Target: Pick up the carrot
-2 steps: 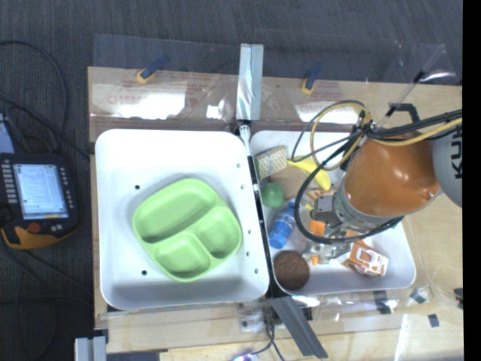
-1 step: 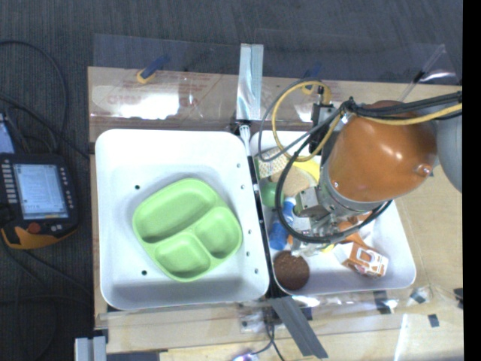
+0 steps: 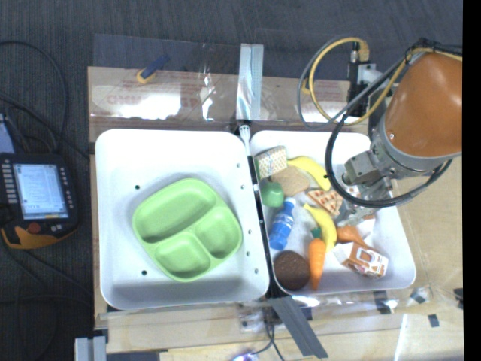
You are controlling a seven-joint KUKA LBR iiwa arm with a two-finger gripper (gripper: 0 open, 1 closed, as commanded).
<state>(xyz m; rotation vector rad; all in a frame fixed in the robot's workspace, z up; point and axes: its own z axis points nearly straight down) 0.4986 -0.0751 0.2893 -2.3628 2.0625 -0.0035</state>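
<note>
A: Where is the end effector hanging?

B: It is hanging low inside the right bin, under the grey arm. I cannot tell how it is set.

A: And the carrot?

B: The carrot is lying just beside the end effector, a bit to its left and nearer the front wall. A banana is lying next to the end effector too. A blue bottle and a brown ball are sitting further left. The green plate is sitting well away, in the other bin.
</note>
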